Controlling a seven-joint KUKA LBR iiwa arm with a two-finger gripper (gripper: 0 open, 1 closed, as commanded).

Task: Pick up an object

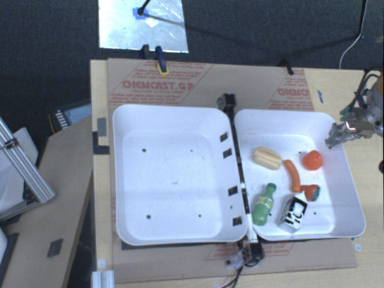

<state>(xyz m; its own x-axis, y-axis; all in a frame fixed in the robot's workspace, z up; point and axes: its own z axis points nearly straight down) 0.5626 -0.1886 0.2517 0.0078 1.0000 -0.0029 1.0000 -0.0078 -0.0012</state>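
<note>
While the end effector hangs at the right edge of the desk, just over the upper right rim of the right bin, nothing shows between its fingers, and whether they are spread or pressed together I cannot tell. Two shallow white bins sit side by side on the desk; the left bin lies toward the desk's left edge. Inside the right bin, a hot dog bun lies near the divider between the bins, with an orange sausage just beside it to the right. A red tomato-like ball rests near the bin's right wall, closest to the end effector but apart from it. Below the sausage lies a small red and green toy. Toward the near edge, a green bottle lies tilted beside a black and white carton.
</note>
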